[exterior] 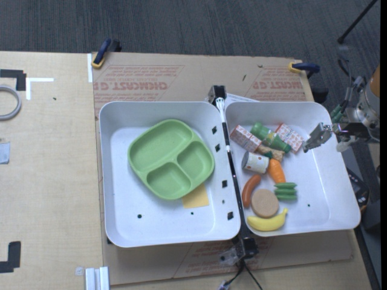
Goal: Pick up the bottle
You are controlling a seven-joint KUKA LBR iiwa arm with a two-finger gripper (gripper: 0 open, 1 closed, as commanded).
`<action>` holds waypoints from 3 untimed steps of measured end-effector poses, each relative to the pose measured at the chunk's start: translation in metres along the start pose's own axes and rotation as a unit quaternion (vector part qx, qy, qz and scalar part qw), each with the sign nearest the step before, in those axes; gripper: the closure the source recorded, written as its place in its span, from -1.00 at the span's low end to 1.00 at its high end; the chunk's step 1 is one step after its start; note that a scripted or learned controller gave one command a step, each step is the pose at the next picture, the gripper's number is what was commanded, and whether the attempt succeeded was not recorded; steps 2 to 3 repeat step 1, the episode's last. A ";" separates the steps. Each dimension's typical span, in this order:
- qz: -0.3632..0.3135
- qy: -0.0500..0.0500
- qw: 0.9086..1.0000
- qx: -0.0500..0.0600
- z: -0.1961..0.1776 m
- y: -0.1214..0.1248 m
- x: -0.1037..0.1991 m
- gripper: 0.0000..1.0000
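Nearest, at the right bin's (338, 219) front: yellow banana (266, 222), round cookie (265, 202), green pea pods (286, 190). Mid-bin: small can (256, 162), carrot (276, 171). Farther back: green bottle (269, 137), lying flat between two red-and-white cartons (246, 138). Over the bin's right side: gripper (329, 136), fingers spread, nothing between them, well apart from the bottle. Left bin (115, 180): green divided plate (171, 158).

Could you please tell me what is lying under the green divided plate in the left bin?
A flat yellow square piece pokes out from beneath the green three-compartment plastic plate, at its lower right edge. The plate covers the rest of it, so its full shape and anything else underneath cannot be seen.
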State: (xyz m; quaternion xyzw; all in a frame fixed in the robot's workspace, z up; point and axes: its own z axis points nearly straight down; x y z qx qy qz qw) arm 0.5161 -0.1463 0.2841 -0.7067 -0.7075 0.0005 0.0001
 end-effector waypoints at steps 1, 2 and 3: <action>0.000 0.000 1.000 0.000 -0.009 0.001 0.000 1.00; 0.000 0.000 1.000 0.000 -0.009 0.001 0.000 1.00; 0.000 0.000 1.000 0.000 -0.009 0.001 0.000 1.00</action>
